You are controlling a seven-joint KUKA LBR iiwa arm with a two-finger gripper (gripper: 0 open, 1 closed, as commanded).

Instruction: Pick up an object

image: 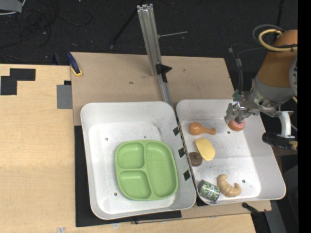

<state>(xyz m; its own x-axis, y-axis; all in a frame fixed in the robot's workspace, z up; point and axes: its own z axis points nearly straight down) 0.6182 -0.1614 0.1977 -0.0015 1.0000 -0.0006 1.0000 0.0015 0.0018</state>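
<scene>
The claw (236, 114) is seen low over the far right part of the right bin (252, 149), directly above a small pink round thing (237, 125) that lies near the bin's far edge. Whether the claw is released or clenched cannot be told, since its tip is blurred against that pink thing.

If the pink thing is the target, the step is best done by a straight, centred descent, so that it is not nudged toward the bin's right wall, and a slow lift is advised.

The pink thing appears soft-edged and matte. Nearer the bin's middle an orange pear-shaped toy (200, 128) and a smooth yellow oval (205, 149) are found, with a small brown ring (195, 158) just beside the oval. At the near edge a green printed can (210, 191) and a tan curved pastry shape (229, 186) are placed. A green divided plate (146, 170) of glossy plastic is held in the left bin (97, 125).
</scene>
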